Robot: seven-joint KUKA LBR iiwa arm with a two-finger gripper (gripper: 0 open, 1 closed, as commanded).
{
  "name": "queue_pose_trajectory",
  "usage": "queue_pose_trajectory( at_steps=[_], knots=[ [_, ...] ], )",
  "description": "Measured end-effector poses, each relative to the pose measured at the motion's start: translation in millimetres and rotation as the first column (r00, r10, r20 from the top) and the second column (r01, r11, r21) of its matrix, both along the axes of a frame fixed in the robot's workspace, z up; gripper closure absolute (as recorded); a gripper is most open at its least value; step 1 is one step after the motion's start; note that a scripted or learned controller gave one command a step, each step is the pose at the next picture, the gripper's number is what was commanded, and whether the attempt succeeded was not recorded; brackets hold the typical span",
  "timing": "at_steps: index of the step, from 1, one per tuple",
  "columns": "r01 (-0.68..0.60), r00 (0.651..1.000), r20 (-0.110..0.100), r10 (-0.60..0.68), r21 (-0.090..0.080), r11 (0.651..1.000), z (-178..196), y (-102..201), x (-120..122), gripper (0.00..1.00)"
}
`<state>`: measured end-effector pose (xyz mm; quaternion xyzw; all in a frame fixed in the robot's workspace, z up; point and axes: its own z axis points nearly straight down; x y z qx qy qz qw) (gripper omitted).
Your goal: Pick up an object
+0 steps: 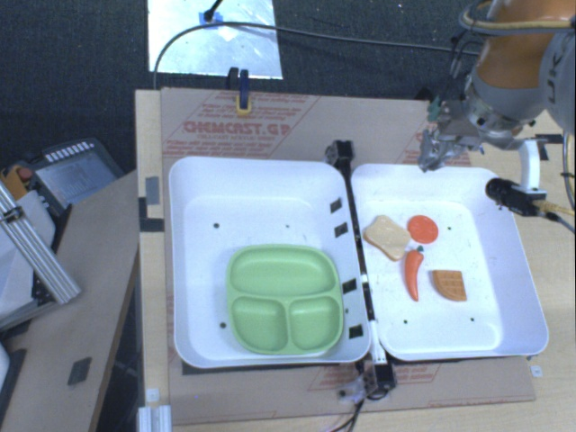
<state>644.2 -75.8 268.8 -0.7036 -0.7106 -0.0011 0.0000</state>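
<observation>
Green, the divided plate (284, 299) fills the left bin (193, 187); right of it, in the right bin (513, 268), lie bread slice (387, 237), tomato slice (423, 229), carrot (413, 274) and waffle piece (449, 284). Above the tomato slice, at the far rim, hangs the gripper (435, 157), carrying nothing; the carrot's long axis points roughly toward it.

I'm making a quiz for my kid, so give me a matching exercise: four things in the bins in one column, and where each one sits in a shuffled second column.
Things:
1. green divided plate
2. bread slice
3. carrot
4. red round slice

Places:
A. right bin, leftmost of the food pieces
B. left bin
C. right bin, right beside the bread
D. right bin, left of the waffle piece

Pairs: 1-B, 2-A, 3-D, 4-C
</observation>
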Motion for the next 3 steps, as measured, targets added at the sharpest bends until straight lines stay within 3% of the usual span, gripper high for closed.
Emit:
queue_pose_trajectory(
  at_steps=[2,3],
  knots=[
    [0.001,1.000,0.000,-0.001,0.000,1.000,-5.8,95.3,0.4,1.00],
    [0.001,1.000,-0.002,-0.001,0.000,1.000,-29.4,145.4,-1.7,1.00]
  ],
)
